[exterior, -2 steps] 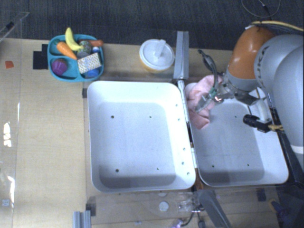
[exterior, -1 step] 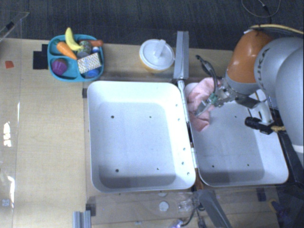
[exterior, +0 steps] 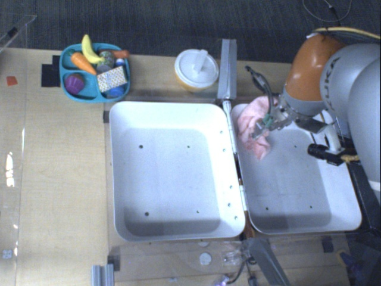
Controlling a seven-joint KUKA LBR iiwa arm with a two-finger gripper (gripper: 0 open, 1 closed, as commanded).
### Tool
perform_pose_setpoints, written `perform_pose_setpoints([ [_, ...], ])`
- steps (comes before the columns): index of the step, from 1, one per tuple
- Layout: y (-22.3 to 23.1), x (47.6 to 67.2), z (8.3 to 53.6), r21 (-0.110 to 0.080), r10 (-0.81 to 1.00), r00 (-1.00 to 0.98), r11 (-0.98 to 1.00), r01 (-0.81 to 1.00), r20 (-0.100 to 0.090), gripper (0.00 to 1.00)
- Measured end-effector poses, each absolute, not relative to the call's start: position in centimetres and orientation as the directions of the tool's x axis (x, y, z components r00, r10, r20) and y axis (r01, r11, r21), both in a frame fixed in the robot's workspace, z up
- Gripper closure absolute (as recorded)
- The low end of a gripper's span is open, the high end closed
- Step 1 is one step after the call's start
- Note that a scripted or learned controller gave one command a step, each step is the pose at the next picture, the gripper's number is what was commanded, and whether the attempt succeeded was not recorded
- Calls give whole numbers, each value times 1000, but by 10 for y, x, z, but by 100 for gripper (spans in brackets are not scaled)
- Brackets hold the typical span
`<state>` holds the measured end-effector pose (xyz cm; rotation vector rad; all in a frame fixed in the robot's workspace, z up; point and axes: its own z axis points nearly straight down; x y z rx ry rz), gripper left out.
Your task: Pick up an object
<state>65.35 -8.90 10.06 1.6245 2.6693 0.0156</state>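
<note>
Jaws [exterior: 266, 124] buried in pink cloth [exterior: 252, 133], right bin [exterior: 309, 207]; opening unclear.

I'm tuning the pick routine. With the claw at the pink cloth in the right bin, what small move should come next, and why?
Probably a short, slow lift. The claw sits right at the pink cloth in the right bin's far-left corner, but a grip isn't visible; rising would show whether the cloth comes up.

One piece of lettering shows — "KUKA", printed dark on the grey arm [exterior: 351, 82] just beside its orange band. It runs sideways and small — barely readable. Nothing else carries legible text.
</note>
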Motion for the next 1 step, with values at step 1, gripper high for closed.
perform_pose_setpoints([
  [1,-40,671,185,7,975,-220,220,975,-3,100],
])
